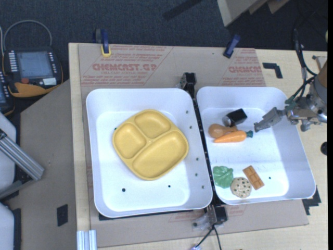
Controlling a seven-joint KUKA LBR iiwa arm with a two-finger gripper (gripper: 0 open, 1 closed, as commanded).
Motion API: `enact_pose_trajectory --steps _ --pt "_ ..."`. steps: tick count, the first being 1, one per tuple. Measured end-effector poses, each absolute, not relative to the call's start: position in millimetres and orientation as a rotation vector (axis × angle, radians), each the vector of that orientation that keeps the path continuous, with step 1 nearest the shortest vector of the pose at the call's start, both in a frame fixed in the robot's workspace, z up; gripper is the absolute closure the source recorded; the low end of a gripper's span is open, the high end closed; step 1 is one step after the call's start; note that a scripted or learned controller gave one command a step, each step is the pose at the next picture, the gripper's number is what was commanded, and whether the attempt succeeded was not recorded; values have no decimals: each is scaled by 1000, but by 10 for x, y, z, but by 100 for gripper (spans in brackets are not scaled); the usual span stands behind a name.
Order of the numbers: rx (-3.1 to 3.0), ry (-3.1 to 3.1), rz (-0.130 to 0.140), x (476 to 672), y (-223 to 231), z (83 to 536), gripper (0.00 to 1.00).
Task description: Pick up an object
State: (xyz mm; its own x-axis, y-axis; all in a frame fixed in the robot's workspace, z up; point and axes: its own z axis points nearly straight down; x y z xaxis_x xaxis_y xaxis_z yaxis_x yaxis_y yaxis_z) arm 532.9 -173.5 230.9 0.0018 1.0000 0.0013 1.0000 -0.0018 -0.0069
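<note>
While the yellow three-compartment plastic tray (151, 151) sits alone in the left white bin (99, 139), right of it an orange toy carrot (230, 137) lies unlifted. Just beyond the carrot's tip, the grey two-finger gripper (260, 125) grips nothing; whether its fingers are spread I cannot tell, so picking remains undone.

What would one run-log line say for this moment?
arm: over right white bin | gripper: beside orange toy carrot, holding nothing | yellow divided plate: left bin

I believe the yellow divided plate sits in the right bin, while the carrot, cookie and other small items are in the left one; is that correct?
Not quite: the bins are swapped. The camera view shows the yellow divided plate in the left bin, while the carrot, cookie and other small items lie in the right bin.
</note>
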Motion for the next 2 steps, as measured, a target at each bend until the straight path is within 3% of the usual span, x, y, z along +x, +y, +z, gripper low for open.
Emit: enact_pose_trajectory --steps 1,2 --pt "-2222 -2222 0 5348 -1735 2343 0" --pt "-2220 -2220 1 5412 -1656 1834 0"
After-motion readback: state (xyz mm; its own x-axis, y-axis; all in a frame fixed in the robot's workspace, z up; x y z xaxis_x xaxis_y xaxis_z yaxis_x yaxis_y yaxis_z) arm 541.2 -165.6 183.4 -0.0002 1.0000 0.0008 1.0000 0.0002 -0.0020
